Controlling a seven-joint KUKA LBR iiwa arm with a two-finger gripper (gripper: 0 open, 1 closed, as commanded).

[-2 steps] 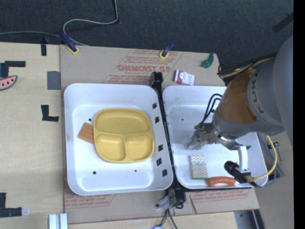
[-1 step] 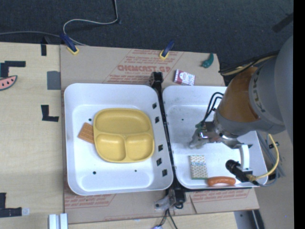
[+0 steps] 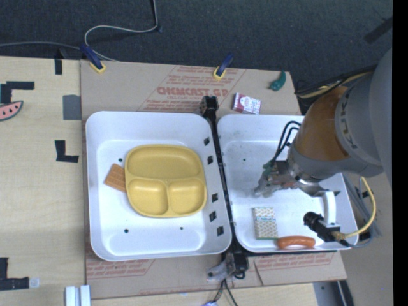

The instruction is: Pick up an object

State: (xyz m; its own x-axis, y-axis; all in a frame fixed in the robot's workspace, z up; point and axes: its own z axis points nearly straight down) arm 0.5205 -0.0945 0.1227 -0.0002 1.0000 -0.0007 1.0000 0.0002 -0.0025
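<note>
A brown cardboard sheet [image 3: 185, 88] printed in red is laid under two white bins [image 3: 102, 171], held at its upper edge by two yellow-and-blue clips [image 3: 94, 61]. A small red-and-white packet [image 3: 245, 103] and a teal scrap [image 3: 278, 81] are seen above the right bin, and a black cable [image 3: 152, 5] at upper left

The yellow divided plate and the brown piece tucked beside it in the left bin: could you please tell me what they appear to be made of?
The yellow divided plate looks like moulded plastic with a smooth, slightly satin finish: even colour, rounded compartment ridges, soft highlights. The brown piece seems to be cork or fibreboard, matte and speckled, though it is too small to be sure.
</note>
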